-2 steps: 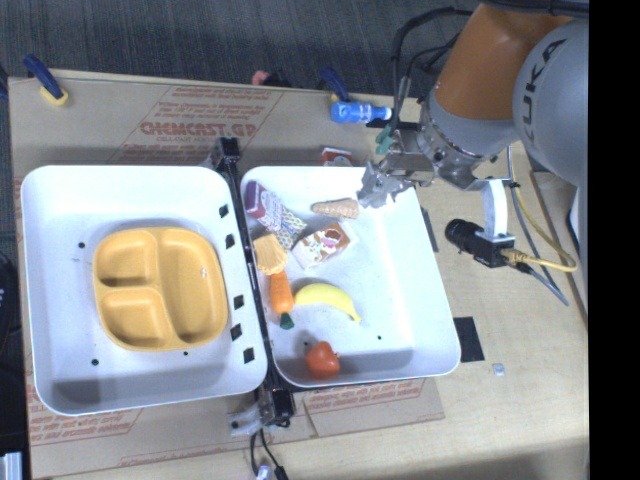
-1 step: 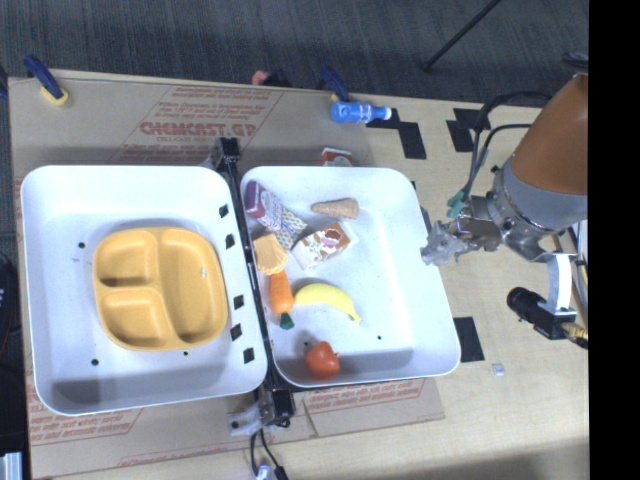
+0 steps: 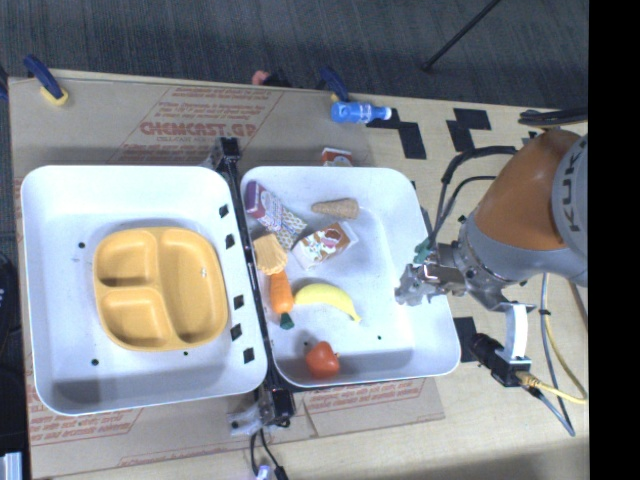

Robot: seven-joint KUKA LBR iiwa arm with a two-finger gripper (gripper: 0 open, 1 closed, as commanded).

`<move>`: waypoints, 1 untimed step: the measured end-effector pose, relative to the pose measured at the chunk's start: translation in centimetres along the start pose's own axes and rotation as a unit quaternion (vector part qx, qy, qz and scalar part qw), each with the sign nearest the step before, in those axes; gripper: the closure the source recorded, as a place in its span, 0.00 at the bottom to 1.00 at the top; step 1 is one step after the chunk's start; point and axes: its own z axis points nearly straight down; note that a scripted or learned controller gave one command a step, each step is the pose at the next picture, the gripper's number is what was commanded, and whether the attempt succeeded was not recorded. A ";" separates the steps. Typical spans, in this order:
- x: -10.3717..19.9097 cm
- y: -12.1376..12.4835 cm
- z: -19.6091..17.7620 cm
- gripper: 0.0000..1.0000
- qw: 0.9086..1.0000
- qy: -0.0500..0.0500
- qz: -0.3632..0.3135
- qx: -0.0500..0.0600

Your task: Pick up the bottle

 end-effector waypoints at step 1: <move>0.6 0.0 1.1 1.00 0.996 0.001 -0.088 0.000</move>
